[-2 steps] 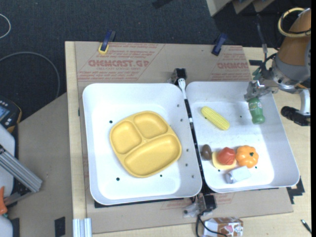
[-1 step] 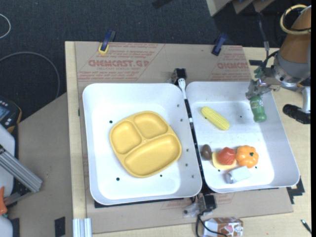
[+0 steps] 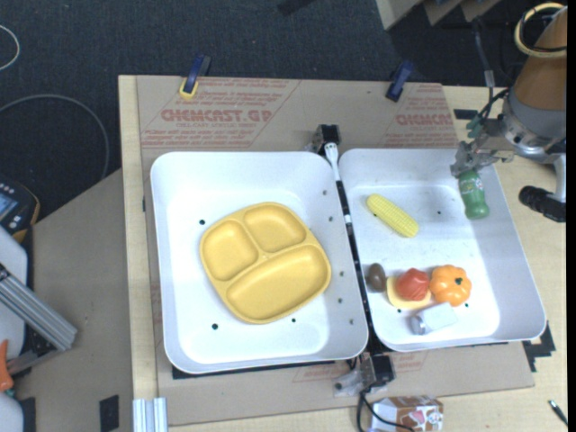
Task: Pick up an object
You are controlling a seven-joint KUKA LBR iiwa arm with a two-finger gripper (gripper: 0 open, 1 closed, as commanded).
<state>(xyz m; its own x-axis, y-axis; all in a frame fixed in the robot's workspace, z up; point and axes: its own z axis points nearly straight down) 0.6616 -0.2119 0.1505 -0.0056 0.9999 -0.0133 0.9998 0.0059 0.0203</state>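
Here the arm (image 3: 540, 88) reaches in at the upper right, its gripper (image 3: 472, 162) over the far edge of the right bin (image 3: 504, 241). A green bottle (image 3: 472, 196) hangs upright just under the fingers, its top between them; they seem clamped on its neck, though the spot is small and dim. The bottle's base sits over the bin's upper right part, and whether it touches the floor I cannot tell. In the same bin a corn cob (image 3: 392, 215) lies slantwise near the middle. Toward the near side sit a tomato (image 3: 412, 284) and a small pumpkin (image 3: 450, 284), touching, with a dark brown piece (image 3: 375, 277) just left of them and a pale block (image 3: 436, 319) just in front. The left bin (image 3: 180, 241) bears a yellow divided plate (image 3: 264, 261).
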